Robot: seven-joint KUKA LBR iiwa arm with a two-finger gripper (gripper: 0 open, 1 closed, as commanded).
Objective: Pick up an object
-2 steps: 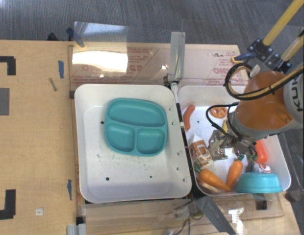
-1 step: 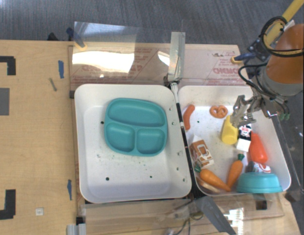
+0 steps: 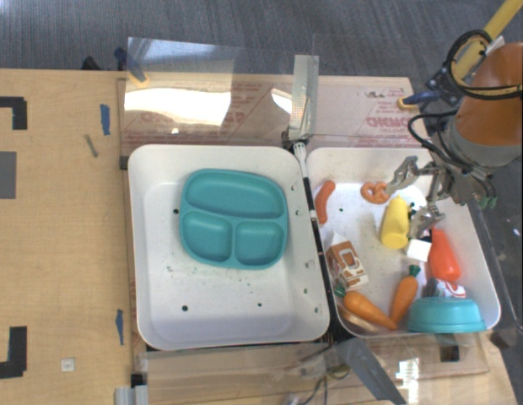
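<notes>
While arm reaches in from right: items as listed.
Gripper (image 3: 426, 194): over right bin (image 3: 489, 268), fingers spread, grasping nothing.
Yellow object (image 3: 396, 222): right bin, just beside fingers.
Carrots: 2, near front wall (image 3: 404, 298).
Left bin (image 3: 152, 251): 1 teal divided plate (image 3: 234, 218).

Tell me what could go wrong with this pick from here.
The hand hangs over a crowded right bin: the yellow piece sits against a white block and an orange-red bottle, so it may nudge or grab a neighbour. The piece looks rounded and could slip.
</notes>
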